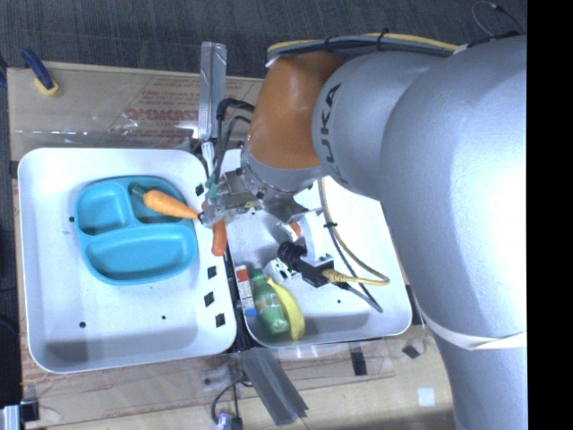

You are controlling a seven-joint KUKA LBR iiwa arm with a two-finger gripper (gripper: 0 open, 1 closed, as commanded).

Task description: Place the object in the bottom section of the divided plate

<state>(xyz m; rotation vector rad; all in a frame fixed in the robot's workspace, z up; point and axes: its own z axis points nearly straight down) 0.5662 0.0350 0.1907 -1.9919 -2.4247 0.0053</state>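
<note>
Risk of the carrot [168, 204], lying across the divided plate [134, 229]'s far-right section and rim, never reaching the near section, with pincer [218, 206] beside its tip, finger state impossible to tell.

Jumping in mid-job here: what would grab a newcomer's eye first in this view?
The big grey arm with its orange band fills the right side, reaching over the right bin. Next comes the bright blue divided plate in the left bin, with an orange carrot lying across its upper right section and over the rim. A green bottle and a yellow banana lie together at the right bin's near left corner.
</note>
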